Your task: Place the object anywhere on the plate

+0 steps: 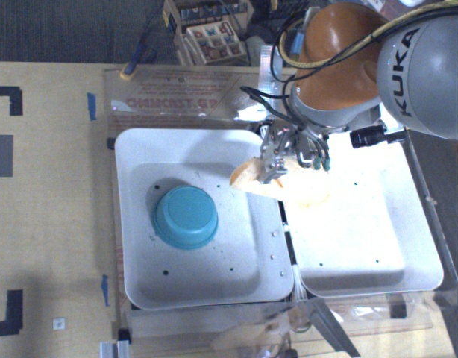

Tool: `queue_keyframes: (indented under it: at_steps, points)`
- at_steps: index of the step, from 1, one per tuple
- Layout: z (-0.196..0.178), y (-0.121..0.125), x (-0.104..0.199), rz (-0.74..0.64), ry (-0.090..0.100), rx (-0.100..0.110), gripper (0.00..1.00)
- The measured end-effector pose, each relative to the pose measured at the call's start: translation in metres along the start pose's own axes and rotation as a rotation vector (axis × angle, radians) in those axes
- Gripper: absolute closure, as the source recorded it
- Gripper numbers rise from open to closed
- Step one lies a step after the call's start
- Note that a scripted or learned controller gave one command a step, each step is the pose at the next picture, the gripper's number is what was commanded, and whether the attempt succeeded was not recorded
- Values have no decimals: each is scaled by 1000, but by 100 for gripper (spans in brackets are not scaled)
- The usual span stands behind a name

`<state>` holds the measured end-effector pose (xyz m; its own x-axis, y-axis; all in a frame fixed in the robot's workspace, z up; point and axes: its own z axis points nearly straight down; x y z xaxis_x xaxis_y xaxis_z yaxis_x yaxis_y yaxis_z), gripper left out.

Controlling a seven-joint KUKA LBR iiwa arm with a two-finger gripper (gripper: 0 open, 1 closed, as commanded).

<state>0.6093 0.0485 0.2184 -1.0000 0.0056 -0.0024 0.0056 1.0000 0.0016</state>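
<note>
A blue round plate (pixel 186 216) sits in the left white bin (pixel 139 274), left of its middle. A pale tan, flattish object (pixel 248 176) hangs over the divider between the two bins, its left end reaching over the left bin's upper right corner. My gripper (pixel 292 162) is right above it and looks shut on it, with the object showing under and between the metal fingers (pixel 270 161). The object's right part fades into the bright glare of the right bin. The plate lies about a hand's width down and to the left of the held object.
The right white bin (pixel 371 267) is strongly lit and washed out. The arm's orange band (pixel 341 51) and grey body fill the upper right. Boxes and cables lie beyond the bins at the top. Wooden bench surface spreads out on the left.
</note>
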Motion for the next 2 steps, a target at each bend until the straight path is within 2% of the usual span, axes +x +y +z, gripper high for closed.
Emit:
queue_keyframes:
  at_steps: [1,2]
  points:
    - [-7,46,22,-4,0,0,100]
    - [-7,46,22,-4,0,0,0]
